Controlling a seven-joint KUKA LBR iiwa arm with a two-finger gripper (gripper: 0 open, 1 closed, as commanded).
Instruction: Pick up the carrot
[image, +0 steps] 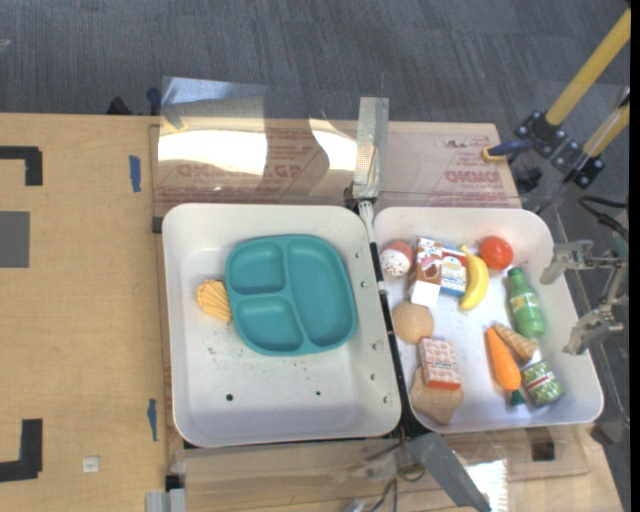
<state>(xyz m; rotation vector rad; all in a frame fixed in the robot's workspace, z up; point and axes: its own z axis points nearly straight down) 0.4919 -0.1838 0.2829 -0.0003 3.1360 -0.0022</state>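
The carrot (503, 361) lies in the right bin (585, 395), its long axis running top to bottom, beside the green bottle (524, 303). I cannot make out the tool, so its state and the carrot's bearing from it are unknown.

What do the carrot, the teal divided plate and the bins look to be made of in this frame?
The carrot looks like moulded plastic toy food: even orange colour, smooth surface. The teal divided plate seems to be matte plastic, one flat colour with soft rounded ridges between compartments. The left bin and right bin look like thin white plastic with rounded rims, probably semi-gloss; this is judged from looks alone.
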